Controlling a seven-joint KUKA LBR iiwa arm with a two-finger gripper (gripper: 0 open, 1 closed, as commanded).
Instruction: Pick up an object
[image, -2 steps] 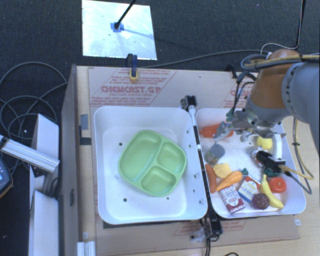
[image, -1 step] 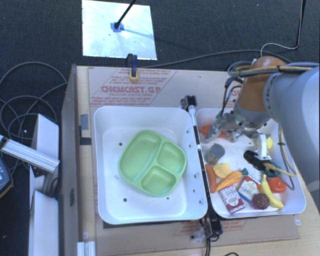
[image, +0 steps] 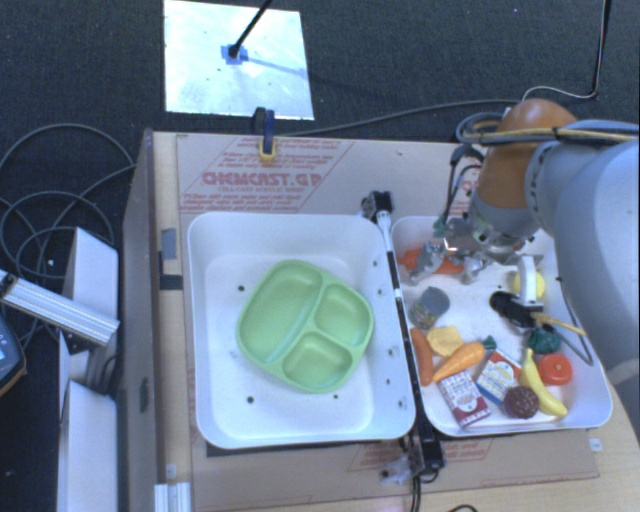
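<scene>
We count two shallow white plastic bins on the desk (image: 300, 175), set side by side and touching along a black hinge-like strip.

Left bin (image: 215, 400): one item. A pale green plate (image: 305, 325), smooth, rounded-square, moulded into three compartments, lies near the bin's centre, turned at a slant.

Right bin (image: 595, 405): we list the small toy foods, each singly unless noted.
- One grey cylindrical can (image: 431, 306), at about 9 o'clock of the bin.
- Two orange carrots: one (image: 462, 359) with a green top, lying aslant near the centre; one (image: 423, 358) slimmer, just beside the bin's left wall.
- One pale yellow lump (image: 445, 339), touching the carrot with the green top.
- One red and white carton (image: 462, 400), flat and rectangular, at 7 o'clock.
- One dark brown round piece (image: 520, 402), rough-textured, at 6 o'clock.
- One yellow banana (image: 541, 387), curved, beside the brown piece.
- One red tomato (image: 556, 370), glossy and round, at 4 o'clock.
- One orange-red item (image: 418, 259) at 11 o'clock, partly hidden under the gripper.

The gripper (image: 455, 262), metallic, hangs low over the right bin's 11 o'clock corner, just above that orange-red item. We cannot tell whether the jaws are open or closed, nor whether they grip anything. Above it sits the arm's orange band (image: 505, 165).
</scene>
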